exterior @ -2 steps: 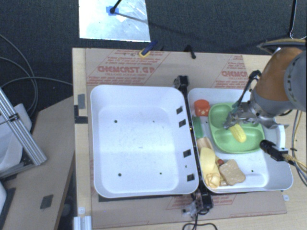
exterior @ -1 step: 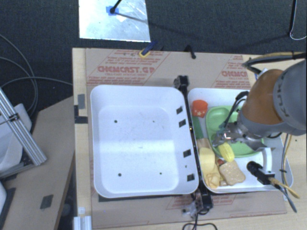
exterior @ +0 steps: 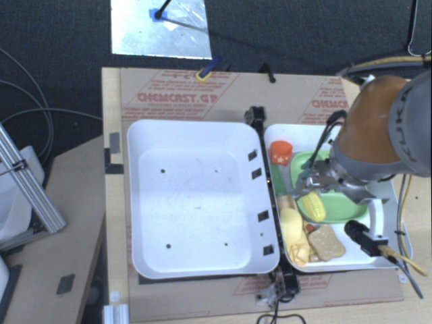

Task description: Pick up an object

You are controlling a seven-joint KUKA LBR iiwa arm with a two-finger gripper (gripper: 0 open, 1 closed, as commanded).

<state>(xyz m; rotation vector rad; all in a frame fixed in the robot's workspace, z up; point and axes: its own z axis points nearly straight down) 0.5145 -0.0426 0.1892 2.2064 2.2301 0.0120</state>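
The gripper (exterior: 312, 181) hangs over the right bin's (exterior: 378, 265) yellow corn (exterior: 312, 206) and green bowl (exterior: 337, 204), poised to pick; its jaw state cannot be told.

Even overhead light, soft shadows, glare on metal sheet (exterior: 160, 17), slightly blurry

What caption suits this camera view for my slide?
Arm reaches into the right bin, over corn, a green dish, bread and an orange item.

A shiny metal sheet (exterior: 160, 17) lies on the dark floor at the far side. Brown printed cardboard (exterior: 177, 94) covers the bench top. An aluminium rail (exterior: 28, 184) slants at the left edge, beside loose cables (exterior: 40, 117).
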